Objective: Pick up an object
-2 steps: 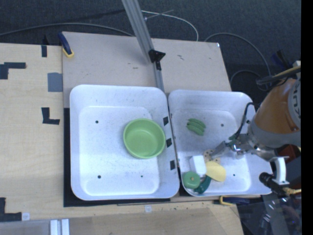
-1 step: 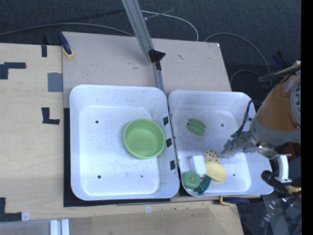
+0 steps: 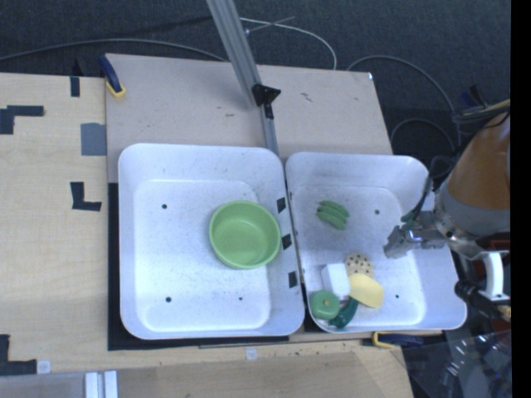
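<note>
Where the arm (image 3: 481,181) reaches in from your right, its gripper (image 3: 403,240) hangs over the right side of the right bin (image 3: 390,172), above bare white floor. You cannot tell from this angle whether it is spread or closed, and nothing shows in its grasp.

Look to the near part of that bin for most of the things to pick. A yellow piece (image 3: 367,290) lies there, touching a small white block (image 3: 336,275) on its left and a tan dotted piece (image 3: 358,263) just behind it. At the near left corner a green round thing (image 3: 324,305) sits against a dark teal piece (image 3: 346,311). They crowd one another closely. A green ridged object (image 3: 333,214) lies alone farther back, well apart from the cluster and left of the gripper.

In the left bin (image 3: 149,181) you have a green bowl (image 3: 244,234), upright, right of centre.

Both bins sit side by side, rims touching, with black clips (image 3: 286,240) along the seam. A slanted metal pole (image 3: 236,40) runs from the top edge down to the seam's far end. Under the bins lies a tan board (image 3: 191,98); to your left is a wooden bench (image 3: 46,222) with black tape marks. Cables (image 3: 315,36) trail over dark carpet (image 3: 398,15) behind.
</note>
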### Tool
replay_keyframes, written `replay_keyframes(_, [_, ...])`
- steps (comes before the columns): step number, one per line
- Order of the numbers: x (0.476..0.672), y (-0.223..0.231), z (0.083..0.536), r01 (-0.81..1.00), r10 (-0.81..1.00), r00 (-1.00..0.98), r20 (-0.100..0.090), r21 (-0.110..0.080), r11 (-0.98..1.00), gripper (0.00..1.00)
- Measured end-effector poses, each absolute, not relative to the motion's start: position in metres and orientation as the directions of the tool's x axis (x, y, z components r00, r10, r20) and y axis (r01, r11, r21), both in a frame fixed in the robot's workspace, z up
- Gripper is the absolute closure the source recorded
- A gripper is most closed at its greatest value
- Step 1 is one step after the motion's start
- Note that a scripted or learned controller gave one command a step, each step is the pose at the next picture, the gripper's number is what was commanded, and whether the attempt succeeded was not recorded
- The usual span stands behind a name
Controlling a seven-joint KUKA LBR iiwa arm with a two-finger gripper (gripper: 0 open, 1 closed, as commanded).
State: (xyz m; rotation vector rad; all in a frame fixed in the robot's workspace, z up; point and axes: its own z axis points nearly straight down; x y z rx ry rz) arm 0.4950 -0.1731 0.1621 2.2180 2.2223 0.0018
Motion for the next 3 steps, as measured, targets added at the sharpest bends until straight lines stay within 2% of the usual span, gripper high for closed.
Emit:
replay_keyframes(2, [0.497,-0.166,0.248,1.0,1.0,-0.002,-0.001,0.003,0.002,1.0])
replay_keyframes(3, [0.513,-0.115,0.234,1.0,1.0,-0.006,0.002,-0.003,0.006,1.0])
